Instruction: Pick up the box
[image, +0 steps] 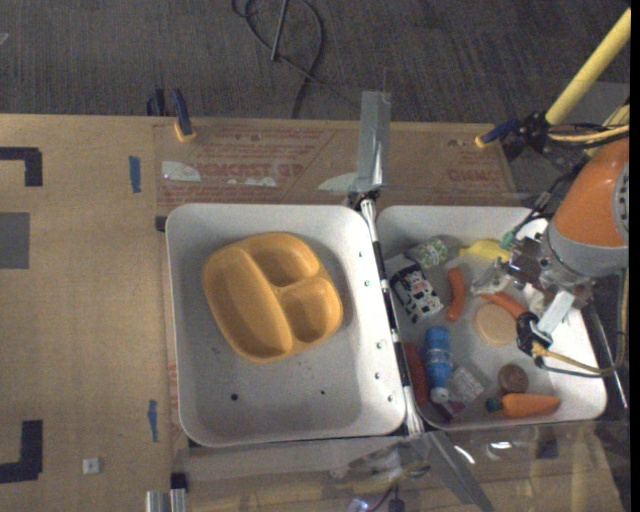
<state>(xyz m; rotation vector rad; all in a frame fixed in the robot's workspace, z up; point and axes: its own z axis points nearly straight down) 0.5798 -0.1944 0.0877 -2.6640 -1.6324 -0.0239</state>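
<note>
**Claw over right bin, box lying free at bin's left side**

Gripper (528, 268) sits over the right bin's (590, 405) far-right part, under the grey arm w/ orange band (592, 215). Its tip is buried in wrist hardware and cables, so can't tell how it stands, and can't make out anything held.

Just beside it: an orange carrot-like piece (508, 303) and a round tan disc (495, 324). Bit further left, a yellow item (484, 250) and another orange stick (456, 294).

The box (418, 291), small, white w/ black print, lies flat near the bin's left wall, well apart from the gripper. A greenish packet (433, 250) lies just behind it.

Nearer the front: blue bottle (437, 356), a red stick (416, 365) along the left wall, brown round thing (513, 378), carrot (530, 404) at front right.

Left bin (190, 400) holds a yellow divided plate (272, 296), 3 compartments.
</note>
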